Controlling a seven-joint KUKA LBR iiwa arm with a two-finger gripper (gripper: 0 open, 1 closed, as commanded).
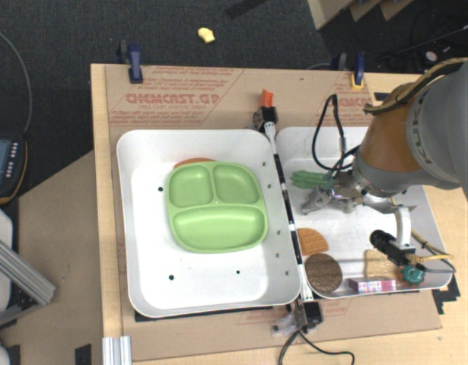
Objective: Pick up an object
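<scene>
My gripper (319, 199) is low in the right bin (348, 137), near its left wall. It sits just in front of a green leafy object (308, 179) and looks close to or touching it. An orange-tan waffle-like piece (312, 240) lies a little nearer the front, and a round brown disc (323, 272) rests at the front left corner. Along the front wall lie a tan block (378, 265), a small pink and white box (373, 285) and a teal object (413, 274). The view does not show anything held.
The left bin (142, 265) holds a green divided plate (215, 206) with an orange item (194, 160) peeking out behind it. The arm's grey body and orange band (390, 139) cover the right bin's far right side. A divider rail (283, 204) separates the bins.
</scene>
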